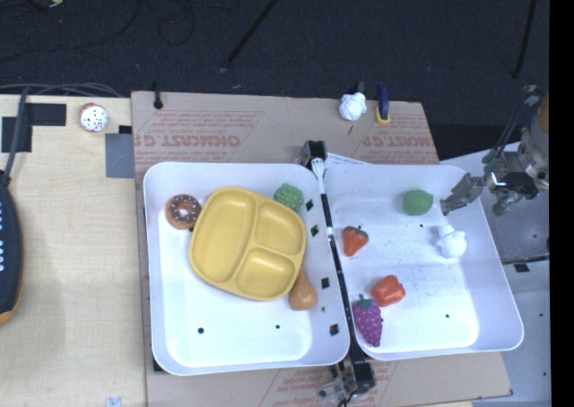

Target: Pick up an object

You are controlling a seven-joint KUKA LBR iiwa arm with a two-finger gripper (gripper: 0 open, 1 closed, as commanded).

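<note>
My gripper (478, 188) hovers at right bin's (502, 307) far right edge, fingers released, nothing grasped; pick not started.

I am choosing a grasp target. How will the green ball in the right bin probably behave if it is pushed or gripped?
The green ball looks round and smooth, so it would probably roll when nudged. It lies apart from the other toys on the flat bin floor, so little would stop it. It may slip from a grip placed off its middle.

Red print runs across the cardboard sheet (233, 132) beyond the bins, upside down from here. It's repeated further right. The letters are too blurred to read.
</note>
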